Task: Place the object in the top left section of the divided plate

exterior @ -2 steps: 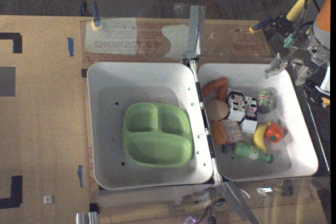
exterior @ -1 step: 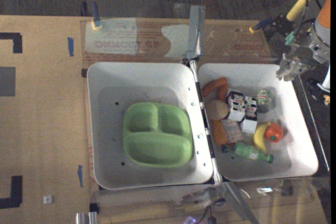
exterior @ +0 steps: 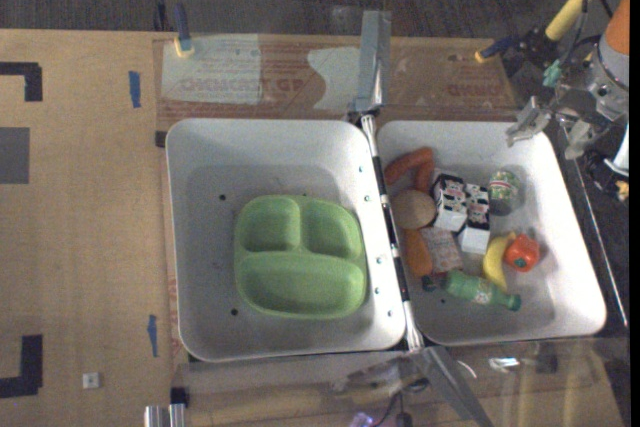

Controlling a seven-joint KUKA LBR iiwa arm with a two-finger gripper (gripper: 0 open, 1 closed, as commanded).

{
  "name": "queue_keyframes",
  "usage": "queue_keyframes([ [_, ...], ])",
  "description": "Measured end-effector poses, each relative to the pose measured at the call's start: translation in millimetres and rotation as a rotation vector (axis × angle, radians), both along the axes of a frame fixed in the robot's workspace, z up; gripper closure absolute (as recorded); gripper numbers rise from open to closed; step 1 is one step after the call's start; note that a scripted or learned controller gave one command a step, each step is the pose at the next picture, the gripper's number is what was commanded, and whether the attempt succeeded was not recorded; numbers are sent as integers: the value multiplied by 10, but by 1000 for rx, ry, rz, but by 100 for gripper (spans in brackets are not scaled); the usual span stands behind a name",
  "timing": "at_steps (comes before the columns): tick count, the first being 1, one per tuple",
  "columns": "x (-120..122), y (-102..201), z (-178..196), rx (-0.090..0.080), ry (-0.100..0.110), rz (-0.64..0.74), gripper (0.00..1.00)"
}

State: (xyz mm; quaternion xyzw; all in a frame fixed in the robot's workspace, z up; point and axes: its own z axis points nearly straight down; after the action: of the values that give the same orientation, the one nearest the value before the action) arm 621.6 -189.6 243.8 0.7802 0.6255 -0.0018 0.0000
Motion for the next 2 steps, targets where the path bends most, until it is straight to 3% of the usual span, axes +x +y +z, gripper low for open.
queue_keyframes([
  [1,407,420,1649,0,-2,-147,0],
  [2,468,716,1887,-2,-2,-694,0],
])
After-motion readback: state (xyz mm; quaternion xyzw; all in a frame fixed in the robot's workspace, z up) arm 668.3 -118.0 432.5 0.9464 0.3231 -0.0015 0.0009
